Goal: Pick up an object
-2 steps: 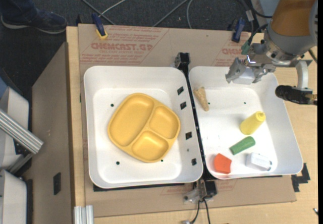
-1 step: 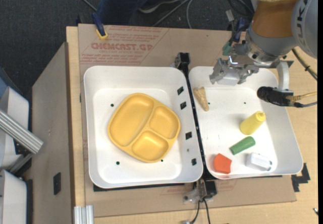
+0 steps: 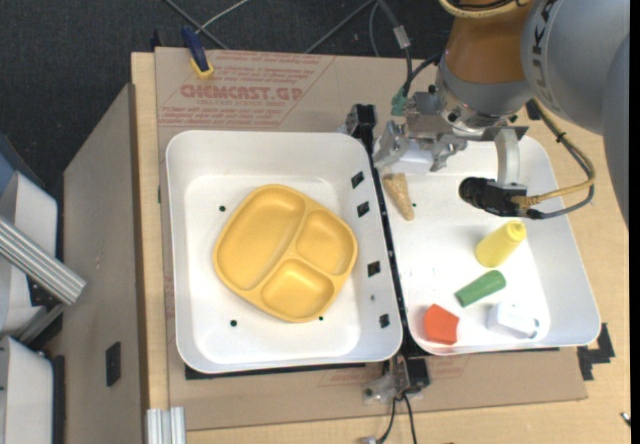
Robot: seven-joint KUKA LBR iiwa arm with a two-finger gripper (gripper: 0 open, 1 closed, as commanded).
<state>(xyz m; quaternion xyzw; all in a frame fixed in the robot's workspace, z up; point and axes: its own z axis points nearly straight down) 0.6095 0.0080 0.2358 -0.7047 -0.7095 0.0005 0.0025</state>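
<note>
My gripper (image 3: 415, 150) hangs over the back left corner of the right bin (image 3: 560, 182), under the grey and orange arm. Just below it a tan cone-shaped piece (image 3: 400, 196) lies on the bin floor near the wall between the bins, apart from the gripper. Further forward in the same bin lie a yellow bottle (image 3: 500, 243), a green cylinder (image 3: 480, 287), a red-orange block (image 3: 441, 324) and a white piece (image 3: 513, 320). Nothing shows held in the gripper.
The left bin (image 3: 190, 232) holds a yellow divided plate (image 3: 285, 252) in its middle. A cardboard sheet (image 3: 250, 82) lies behind the bins with a blue and yellow clip (image 3: 196, 50). Cables run across the dark floor behind.
</note>
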